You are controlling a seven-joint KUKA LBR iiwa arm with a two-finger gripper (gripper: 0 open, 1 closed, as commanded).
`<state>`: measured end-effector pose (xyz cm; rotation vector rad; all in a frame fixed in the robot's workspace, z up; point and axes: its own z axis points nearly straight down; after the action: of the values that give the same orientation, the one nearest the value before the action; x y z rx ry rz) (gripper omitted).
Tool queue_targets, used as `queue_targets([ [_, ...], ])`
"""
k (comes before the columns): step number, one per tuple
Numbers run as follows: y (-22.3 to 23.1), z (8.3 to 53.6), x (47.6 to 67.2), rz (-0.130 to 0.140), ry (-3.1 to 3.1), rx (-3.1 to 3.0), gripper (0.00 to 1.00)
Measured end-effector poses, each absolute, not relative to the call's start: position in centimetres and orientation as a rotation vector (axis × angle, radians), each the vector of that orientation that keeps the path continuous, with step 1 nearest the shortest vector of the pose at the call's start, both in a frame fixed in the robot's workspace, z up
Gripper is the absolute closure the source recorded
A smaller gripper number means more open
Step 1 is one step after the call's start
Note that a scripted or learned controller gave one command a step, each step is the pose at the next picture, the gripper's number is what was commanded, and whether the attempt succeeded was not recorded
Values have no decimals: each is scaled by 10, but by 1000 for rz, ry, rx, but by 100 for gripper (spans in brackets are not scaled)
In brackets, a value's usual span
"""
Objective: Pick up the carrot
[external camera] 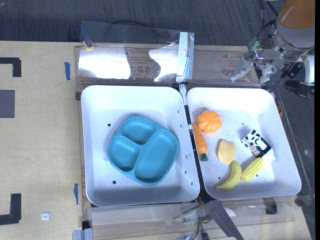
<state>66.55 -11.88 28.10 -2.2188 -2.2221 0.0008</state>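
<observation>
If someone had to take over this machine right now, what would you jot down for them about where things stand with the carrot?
Gripper: up at the far right, outside the bins, holding nothing.
Carrot: lies in the right bin along its left wall, just below the orange pumpkin.
Nearby: lemon, banana, corn, black-and-white toy. Blue divided plate in the left bin.
Done: nothing yet.
Left: reach in, grasp, lift the carrot.

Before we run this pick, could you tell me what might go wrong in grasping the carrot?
The carrot lies against the right bin's left wall, so a finger could strike the rim. The orange pumpkin touches its upper end and might get nudged or grabbed instead. The gripper sits beyond the bin's far corner, so a long approach remains.
</observation>
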Motion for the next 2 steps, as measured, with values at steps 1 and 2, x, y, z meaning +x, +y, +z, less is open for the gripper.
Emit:
queue_targets([
  [1,-37,186,656,5,-2344,-2083,0],
  [2,-100,116,630,5,-2092,-2338,0],
])
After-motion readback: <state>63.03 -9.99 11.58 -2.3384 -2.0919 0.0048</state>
